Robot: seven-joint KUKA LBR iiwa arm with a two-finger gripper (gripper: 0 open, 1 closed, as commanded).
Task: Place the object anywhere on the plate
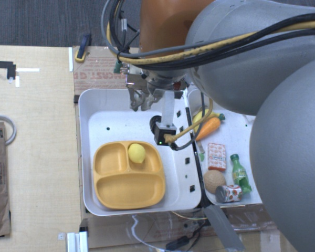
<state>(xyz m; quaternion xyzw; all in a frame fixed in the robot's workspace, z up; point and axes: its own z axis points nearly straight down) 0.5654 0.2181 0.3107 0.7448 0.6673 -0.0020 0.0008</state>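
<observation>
Two bins are set side by side. In the left bin [89, 140] a divided plate [128, 185] is placed toward 7 o'clock; a lemon [137, 153] is seated in its upper right compartment, at 1 o'clock of the plate's centre. The gripper [142, 101] is positioned above the bin floor at 12 o'clock of the plate. In the right bin [252, 135] a carrot [210, 127] is laid at 12 o'clock, a small box [217, 156] below it, a bottle [239, 173] at 3 o'clock of the box, a round ball [214, 181] and a can [229, 193] at 6 o'clock.
</observation>
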